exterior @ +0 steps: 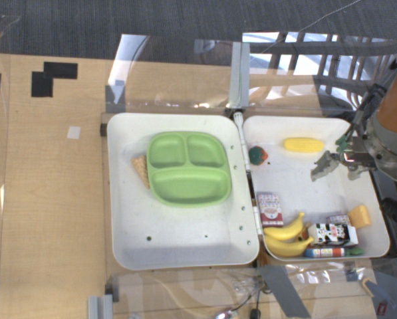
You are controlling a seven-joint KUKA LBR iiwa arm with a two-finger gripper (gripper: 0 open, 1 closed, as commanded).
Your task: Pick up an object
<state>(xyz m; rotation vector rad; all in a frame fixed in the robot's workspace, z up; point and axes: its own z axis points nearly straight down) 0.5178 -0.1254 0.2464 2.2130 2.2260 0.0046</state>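
Note:
In the right bin (298,178), a yellow oblong piece (303,145) lies at the back, with a small red and green fruit (257,155) to its left. At the front are a red and white box (270,209), two bananas (288,235), a black and white carton (335,232), an orange block (360,215) and a marker (331,251). My gripper (338,170) hovers over the bin's right side, right of and just below the yellow piece. It is open, with nothing between its fingers (320,167).
The left bin (125,231) holds a green divided plate (188,168) with a tan waffle-like piece (140,170) against its left edge. A metal divider (246,171) separates the bins. Clear panels stand behind them.

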